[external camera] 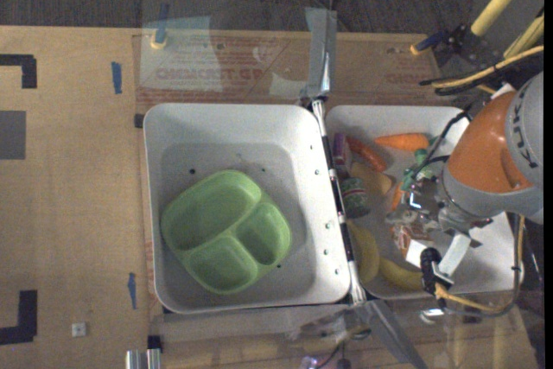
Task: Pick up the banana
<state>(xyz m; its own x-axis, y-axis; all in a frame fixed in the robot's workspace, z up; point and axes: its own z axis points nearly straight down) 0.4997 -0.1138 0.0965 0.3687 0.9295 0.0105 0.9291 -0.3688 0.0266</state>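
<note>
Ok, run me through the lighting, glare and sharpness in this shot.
Camera view: light is even and soft, with faint shadow along the inner walls of the left bin; the clear sheet taped above the bins catches pale glare; the green divided plate reads crisp, while the banana and the clutter beside it under the arm look soft and hard to separate.

Soft even light from above; faint shadows inside the white bins (169, 130), slight blur and grain throughout
</note>
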